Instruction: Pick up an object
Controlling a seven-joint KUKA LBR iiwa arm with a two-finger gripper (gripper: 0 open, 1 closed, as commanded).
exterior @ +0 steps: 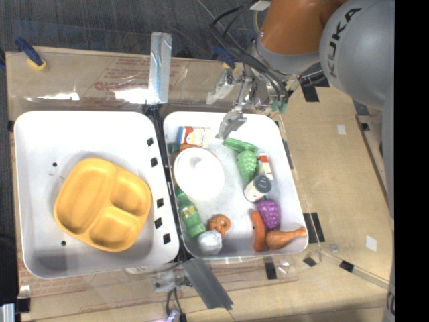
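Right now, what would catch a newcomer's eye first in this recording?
The big yellow tray lying alone in the left bin. Next, the right bin crowded with toy food around a white bowl. The gripper hangs over that bin's far edge, near a green toy.

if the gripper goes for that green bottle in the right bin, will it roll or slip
The green bottle lies on its side against the bin's left wall, so a nudge would probably roll it. Its rounded, smooth-looking body may slip between fingers. It looks like light plastic.
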